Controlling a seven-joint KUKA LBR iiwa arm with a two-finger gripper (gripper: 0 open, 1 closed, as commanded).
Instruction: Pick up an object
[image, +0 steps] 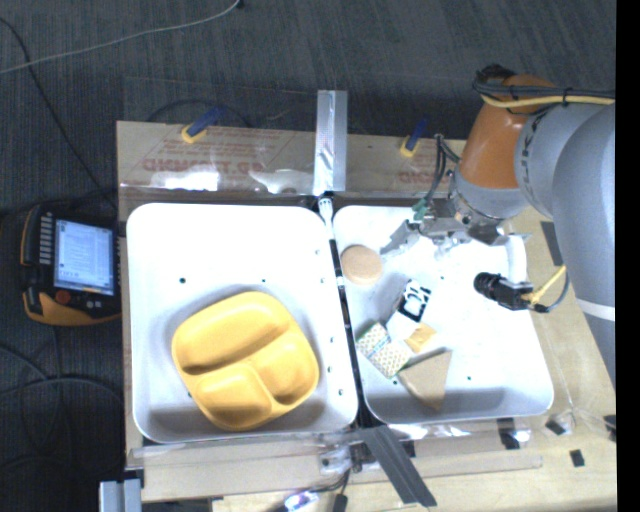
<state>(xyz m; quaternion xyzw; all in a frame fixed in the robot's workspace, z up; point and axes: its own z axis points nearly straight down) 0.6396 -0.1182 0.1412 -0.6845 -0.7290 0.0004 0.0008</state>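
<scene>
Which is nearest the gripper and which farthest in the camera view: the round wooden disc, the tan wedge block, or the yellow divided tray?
Measured from the gripper:
1. Round wooden disc, right bin, upper left corner.
2. Tan wedge block, right bin, near the front wall.
3. Yellow divided tray, in the left bin.

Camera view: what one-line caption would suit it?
Grey arm reaching over right white bin of small items; yellow compartment tray in left white bin.

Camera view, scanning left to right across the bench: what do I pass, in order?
Handheld screen unit → yellow divided tray in the left bin → divider between the bins → round tan disc → black-and-white block → gripper over the right bin.
</scene>
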